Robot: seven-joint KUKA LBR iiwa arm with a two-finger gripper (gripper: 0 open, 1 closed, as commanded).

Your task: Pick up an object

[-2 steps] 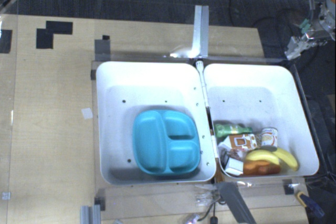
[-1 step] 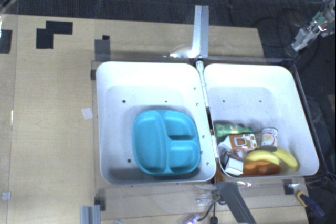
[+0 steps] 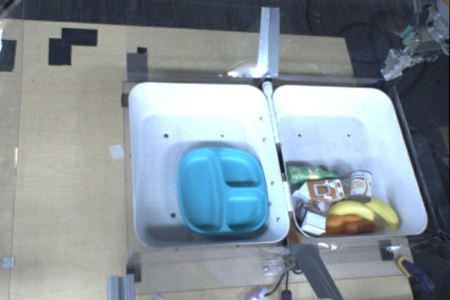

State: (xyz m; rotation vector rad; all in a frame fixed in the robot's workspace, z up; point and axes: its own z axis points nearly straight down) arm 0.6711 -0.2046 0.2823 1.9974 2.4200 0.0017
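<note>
Two bins side by side on the counter [image 3: 63,151], touching along a shared edge. In the left bin [image 3: 151,116], a divided tray [image 3: 223,188] toward the near side. In the right bin [image 3: 337,112], a cluster in the near corner: banana [image 3: 369,211] in front, small can [image 3: 359,185] behind, packet [image 3: 309,173] at left. Hand [image 3: 404,56] beyond the far right corner.

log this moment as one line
tool: parked past right bin | banana: in right bin | blue tray: left bin
</note>
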